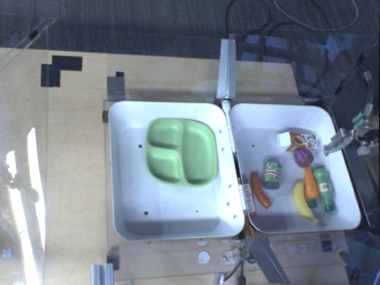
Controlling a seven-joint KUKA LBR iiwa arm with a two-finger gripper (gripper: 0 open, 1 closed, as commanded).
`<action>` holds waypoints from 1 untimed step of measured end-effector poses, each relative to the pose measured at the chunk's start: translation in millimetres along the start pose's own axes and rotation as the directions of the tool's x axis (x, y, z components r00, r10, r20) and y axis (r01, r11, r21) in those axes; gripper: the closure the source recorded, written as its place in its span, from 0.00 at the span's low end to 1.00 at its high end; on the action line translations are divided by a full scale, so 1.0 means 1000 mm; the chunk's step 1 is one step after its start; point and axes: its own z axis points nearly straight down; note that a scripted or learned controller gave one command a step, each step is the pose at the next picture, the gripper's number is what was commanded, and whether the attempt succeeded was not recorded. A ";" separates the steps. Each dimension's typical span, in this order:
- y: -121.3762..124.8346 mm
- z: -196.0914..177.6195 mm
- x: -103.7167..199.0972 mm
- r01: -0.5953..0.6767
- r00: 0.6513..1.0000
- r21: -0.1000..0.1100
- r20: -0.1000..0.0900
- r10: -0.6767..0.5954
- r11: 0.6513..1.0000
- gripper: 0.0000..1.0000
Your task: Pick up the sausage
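Lying bare in right bin (285, 114): sausage (260, 190); fingers (341, 140) at bin's right rim, blurred, grip state unclear

Soft focus; glare at left

We see the gripper (336, 142) reaching in at the far right, its pale metal tip pointing down-left, with little of the arm behind it visible.

left bin (119, 159) — green tray (181, 150) | right bin (261, 120) — can (272, 174), banana (304, 203), carrot (310, 184)
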 end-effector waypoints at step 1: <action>0.002 -0.012 0.001 0.006 1.000 -0.006 0.001 -0.006 1.000 1.00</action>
